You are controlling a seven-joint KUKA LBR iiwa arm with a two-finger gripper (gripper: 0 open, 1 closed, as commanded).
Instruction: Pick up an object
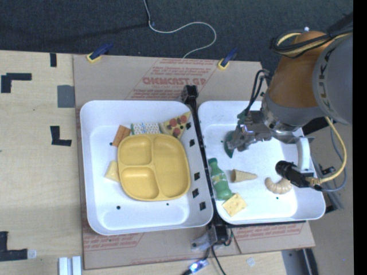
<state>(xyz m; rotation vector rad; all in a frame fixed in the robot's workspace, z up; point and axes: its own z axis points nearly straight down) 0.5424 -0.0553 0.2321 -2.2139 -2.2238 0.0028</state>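
My gripper (234, 143) hangs over the left part of the right bin (309, 213), pointing down and to the left. Below it lie a green bottle (216, 177) along the bin's left wall, an ice cream cone (243, 176) on its side, and a tan croissant (278, 184) further right. A yellow cheese wedge (233, 204) rests near the front wall. The gripper stands above and apart from the bottle and the cone. Nothing shows in its grasp.
The left bin (94, 208) holds a yellow divided plate (153, 166), with a pizza slice (176, 124), an orange cracker (121, 135) and a yellow piece (112, 171) around it. The grey and orange arm (298, 85) covers the right bin's far right corner.
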